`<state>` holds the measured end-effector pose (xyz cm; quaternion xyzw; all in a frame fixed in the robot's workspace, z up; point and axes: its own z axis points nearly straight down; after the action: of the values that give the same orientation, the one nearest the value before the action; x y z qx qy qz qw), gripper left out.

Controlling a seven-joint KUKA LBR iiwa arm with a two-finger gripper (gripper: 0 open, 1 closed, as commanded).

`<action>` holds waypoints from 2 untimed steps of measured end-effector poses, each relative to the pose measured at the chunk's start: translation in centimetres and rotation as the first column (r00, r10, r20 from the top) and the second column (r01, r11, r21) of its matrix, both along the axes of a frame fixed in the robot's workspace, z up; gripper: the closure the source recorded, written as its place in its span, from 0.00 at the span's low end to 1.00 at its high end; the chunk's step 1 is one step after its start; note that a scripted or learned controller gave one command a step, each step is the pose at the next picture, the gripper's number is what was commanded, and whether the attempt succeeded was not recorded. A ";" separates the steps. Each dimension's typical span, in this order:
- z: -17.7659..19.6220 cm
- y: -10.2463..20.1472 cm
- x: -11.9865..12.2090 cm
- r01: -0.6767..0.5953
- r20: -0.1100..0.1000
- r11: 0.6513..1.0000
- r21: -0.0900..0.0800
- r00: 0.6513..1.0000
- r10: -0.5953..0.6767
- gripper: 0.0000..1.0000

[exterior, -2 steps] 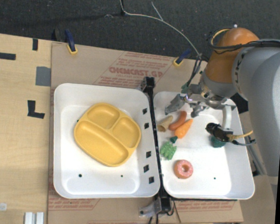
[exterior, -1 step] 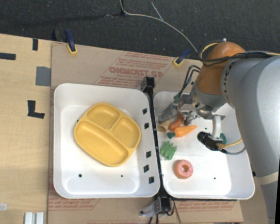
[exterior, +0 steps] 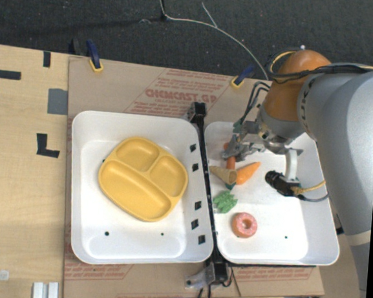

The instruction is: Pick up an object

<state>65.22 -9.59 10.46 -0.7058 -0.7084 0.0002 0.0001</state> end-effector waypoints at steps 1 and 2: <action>4.7 -0.7 0.1 0.002 0.004 1.000 0.000 1.000 -0.002 1.00; 9.3 -0.8 -0.6 0.002 0.004 1.000 0.001 1.000 -0.002 1.00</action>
<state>64.62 -10.36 19.79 -0.7065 -0.7077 -0.0014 -0.0012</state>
